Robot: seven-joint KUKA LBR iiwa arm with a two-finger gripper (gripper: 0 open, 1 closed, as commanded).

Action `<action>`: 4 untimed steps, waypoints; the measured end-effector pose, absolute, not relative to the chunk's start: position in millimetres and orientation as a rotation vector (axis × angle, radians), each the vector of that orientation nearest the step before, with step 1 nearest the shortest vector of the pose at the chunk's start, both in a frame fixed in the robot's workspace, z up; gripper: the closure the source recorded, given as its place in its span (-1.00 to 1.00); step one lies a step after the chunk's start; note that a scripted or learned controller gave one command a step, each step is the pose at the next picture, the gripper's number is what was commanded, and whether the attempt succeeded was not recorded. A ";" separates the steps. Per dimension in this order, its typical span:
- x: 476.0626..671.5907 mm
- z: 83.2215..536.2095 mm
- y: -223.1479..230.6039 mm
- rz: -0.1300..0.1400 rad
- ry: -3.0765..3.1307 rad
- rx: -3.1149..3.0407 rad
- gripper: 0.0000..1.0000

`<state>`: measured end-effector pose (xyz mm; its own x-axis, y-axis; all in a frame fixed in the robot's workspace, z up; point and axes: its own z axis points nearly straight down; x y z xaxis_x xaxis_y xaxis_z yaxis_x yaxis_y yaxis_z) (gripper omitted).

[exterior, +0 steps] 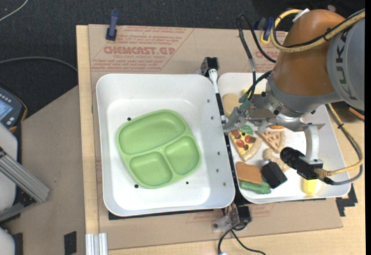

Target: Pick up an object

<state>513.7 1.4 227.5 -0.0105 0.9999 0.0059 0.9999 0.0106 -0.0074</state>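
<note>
Gripper: we see the grey two-finger gripper (250, 110) low over the right white bin (339, 146); whether its fingers are open, we cannot tell.
Targets: toy pizza slice (243, 142) just beneath, likely the aim.
Left bin: green three-compartment plastic tray (159, 148), apart.

The arm (324, 57) is grey with a broad orange band; yellow and black cables loop over it, and part of a dark letter marks its grey shell.
</note>
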 end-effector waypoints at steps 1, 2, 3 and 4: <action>517.3 238.1 -5.8 -0.002 -2.221 -2.222 1.00; 482.8 326.2 12.2 -0.012 -2.229 -2.221 1.00; 478.5 308.5 105.7 0.002 -2.228 -2.209 1.00; 479.6 319.9 101.2 -0.001 -2.222 -2.220 1.00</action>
